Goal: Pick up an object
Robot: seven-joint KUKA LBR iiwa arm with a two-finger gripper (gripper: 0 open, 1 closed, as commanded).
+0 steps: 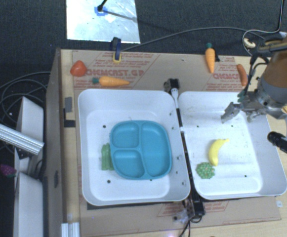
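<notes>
Your jaws [230, 113]: above right bin [274, 181], state cannot tell. Banana [216, 150]: below-left of jaws, apart, long axis near-upright in view. Green item [205, 170] beside it.

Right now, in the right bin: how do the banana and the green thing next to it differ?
The banana is yellow, long and curved; the green piece is round and bumpy, like broccoli. The banana is the larger of the two. The banana lies nearer the bin's middle; the green piece sits just below its lower end, closer to the divider between the bins. Both lie loose on the floor of the right bin, apart from the gripper.
</notes>
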